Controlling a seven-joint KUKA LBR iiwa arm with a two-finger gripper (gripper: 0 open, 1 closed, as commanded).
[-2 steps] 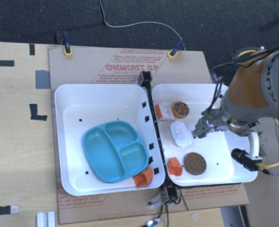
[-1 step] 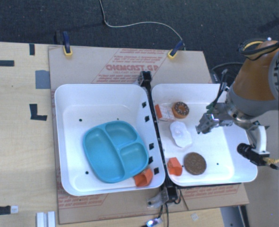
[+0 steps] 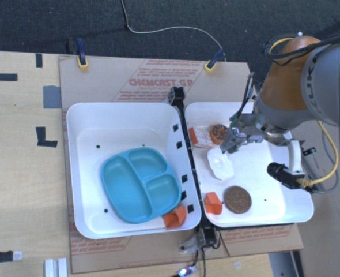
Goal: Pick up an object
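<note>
Two orange blocks (image 3: 174,217) flank the bin divider; round brown cookie (image 3: 238,199) just right. Smooth blue three-compartment tray (image 3: 140,183) left. Claw (image 3: 232,141) over white lump (image 3: 220,163), grip unclear.

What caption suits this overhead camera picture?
Grey robot arm's gripper hovering above a white lumpy object in the right white bin.

A brown cardboard sheet with red printed lettering (image 3: 158,82) lies on the pale wooden bench (image 3: 20,154). Yellow-tipped clamps pin its far edge at eleven o'clock (image 3: 81,59) and one o'clock (image 3: 214,60). A thin white cable (image 3: 158,29) curves across dark carpet (image 3: 216,4) at twelve o'clock.
</note>
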